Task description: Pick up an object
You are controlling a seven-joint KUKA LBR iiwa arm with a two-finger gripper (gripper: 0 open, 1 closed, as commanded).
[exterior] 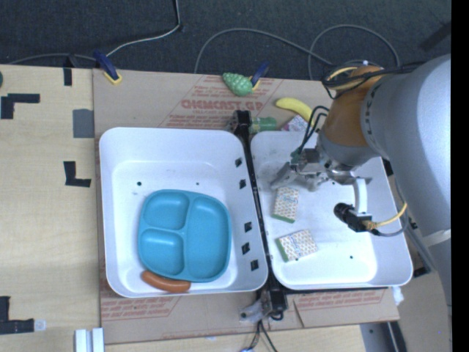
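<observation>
Light is even and fairly bright from overhead, and both white bins glow. The left bin (124,160) reads nearly blown out along its rim, with little surface detail. Soft shadow pools under the arm (418,123) across the right bin (366,270). The blue plate (183,235) shows a gentle sheen, no hard glare. Focus is soft overall; the small patterned packets (296,244) look fuzzy, and the dark floor at top is dim and grainy.
</observation>
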